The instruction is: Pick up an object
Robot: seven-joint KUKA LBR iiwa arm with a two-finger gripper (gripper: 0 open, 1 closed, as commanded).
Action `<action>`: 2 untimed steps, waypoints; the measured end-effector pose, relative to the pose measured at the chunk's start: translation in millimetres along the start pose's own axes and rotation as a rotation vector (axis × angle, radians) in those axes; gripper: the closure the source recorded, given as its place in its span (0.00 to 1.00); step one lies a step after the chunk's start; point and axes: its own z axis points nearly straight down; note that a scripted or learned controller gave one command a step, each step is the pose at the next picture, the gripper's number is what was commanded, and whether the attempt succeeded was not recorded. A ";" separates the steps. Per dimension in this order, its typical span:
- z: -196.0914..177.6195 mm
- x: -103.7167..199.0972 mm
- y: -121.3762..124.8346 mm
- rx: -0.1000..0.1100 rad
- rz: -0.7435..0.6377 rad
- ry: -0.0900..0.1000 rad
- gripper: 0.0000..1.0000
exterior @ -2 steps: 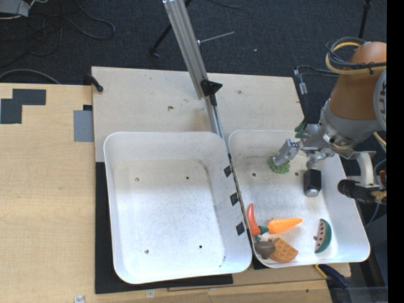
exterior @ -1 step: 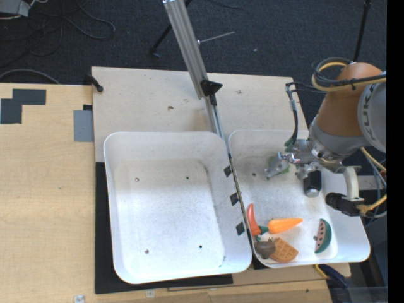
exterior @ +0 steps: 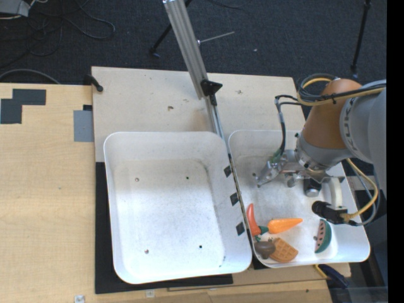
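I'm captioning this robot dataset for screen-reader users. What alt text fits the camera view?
A grey robot arm with an orange band reaches from the right, its gripper low over the right white bin. Near that bin's front lie a carrot, a red pepper, a watermelon slice and a waffle. The left white bin sits alongside.

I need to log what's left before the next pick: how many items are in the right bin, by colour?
Orange: 2, the orange plastic carrot and the tan-orange waffle-patterned piece
Red: 1, the long red chili pepper
Brown: 1, the small dark brown lump
Green and red: 1, the watermelon slice
Total: 5
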 end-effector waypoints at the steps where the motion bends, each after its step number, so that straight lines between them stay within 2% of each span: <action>1: -13.7 -1.7 1.0 -0.005 0.005 -0.001 1.00; 2: -57.8 -5.2 6.3 -0.011 0.002 -0.002 1.00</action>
